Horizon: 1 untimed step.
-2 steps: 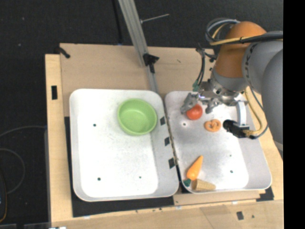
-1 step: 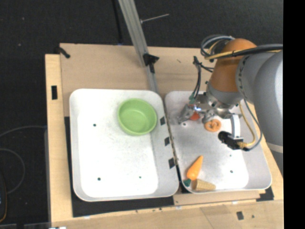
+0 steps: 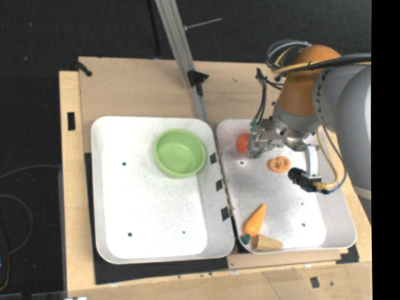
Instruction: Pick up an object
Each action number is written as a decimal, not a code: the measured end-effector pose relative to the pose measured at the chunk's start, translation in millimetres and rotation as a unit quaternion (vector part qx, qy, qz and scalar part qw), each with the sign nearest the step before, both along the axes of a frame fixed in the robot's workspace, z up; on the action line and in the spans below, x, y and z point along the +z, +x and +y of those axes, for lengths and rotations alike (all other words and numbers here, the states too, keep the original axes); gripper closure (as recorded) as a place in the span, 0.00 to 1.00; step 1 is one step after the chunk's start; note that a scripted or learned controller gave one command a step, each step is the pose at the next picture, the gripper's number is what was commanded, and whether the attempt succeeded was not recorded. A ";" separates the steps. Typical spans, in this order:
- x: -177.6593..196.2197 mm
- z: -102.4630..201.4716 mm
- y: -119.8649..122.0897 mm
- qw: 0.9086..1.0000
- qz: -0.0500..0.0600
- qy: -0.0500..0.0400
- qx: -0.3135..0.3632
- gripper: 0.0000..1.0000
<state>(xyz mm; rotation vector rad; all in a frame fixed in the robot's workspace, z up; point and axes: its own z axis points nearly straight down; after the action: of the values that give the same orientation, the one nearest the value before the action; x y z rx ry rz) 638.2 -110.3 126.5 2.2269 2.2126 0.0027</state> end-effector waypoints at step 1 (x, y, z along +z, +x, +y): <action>53.6 -10.0 -3.2 1.000 -0.002 -0.001 0.003 1.00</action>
<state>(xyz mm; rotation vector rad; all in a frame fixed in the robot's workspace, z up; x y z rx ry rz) 635.0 -120.3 180.0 2.2182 2.2161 0.0059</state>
